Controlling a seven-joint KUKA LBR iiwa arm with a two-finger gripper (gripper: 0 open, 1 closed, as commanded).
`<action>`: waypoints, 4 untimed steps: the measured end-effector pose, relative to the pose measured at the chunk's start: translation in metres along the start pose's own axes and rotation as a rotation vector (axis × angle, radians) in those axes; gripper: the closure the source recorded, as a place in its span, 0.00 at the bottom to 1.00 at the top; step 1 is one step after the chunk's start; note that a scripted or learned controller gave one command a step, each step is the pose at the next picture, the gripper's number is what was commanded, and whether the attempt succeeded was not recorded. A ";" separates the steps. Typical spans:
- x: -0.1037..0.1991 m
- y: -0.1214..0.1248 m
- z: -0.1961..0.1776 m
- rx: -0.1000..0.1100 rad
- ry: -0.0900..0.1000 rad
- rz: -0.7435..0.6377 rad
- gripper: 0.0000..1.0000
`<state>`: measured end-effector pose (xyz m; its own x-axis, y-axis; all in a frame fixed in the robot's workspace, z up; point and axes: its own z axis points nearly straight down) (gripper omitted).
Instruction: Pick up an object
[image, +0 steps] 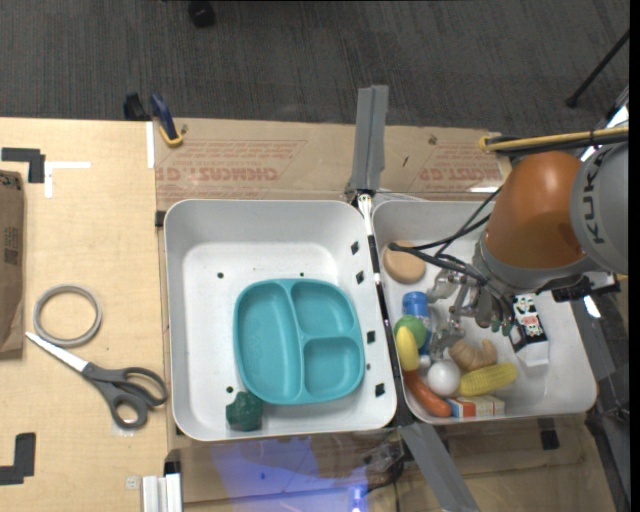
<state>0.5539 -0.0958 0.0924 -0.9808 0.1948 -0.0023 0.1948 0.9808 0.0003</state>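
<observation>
I am hovering the end effector (462, 312), grip state unclear, just above the toy corn cob (487, 378). It is looking light, rigid and slick; I would be pinching its middle.

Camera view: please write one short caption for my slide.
Robot gripper lowered among toy food in the right bin; a teal divided plate lies in the left bin.

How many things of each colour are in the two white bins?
Teal: 1, plate
Dark green: 1, lump
Yellow: 2, corn, lemon
White: 1, egg
Tan: 1, round bread
Blue: 1, cup
Orange-red: 1, carrot
Total: 8 clear ones
</observation>
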 end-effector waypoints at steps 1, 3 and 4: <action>0.034 -0.014 -0.007 -0.005 -0.031 0.170 0.00; 0.001 0.000 0.000 0.001 -0.001 0.235 0.00; 0.035 -0.006 0.001 0.001 0.002 0.385 0.00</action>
<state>0.5187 -0.0954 0.0916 -0.8359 0.5489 -0.0002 0.5489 0.8359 -0.0004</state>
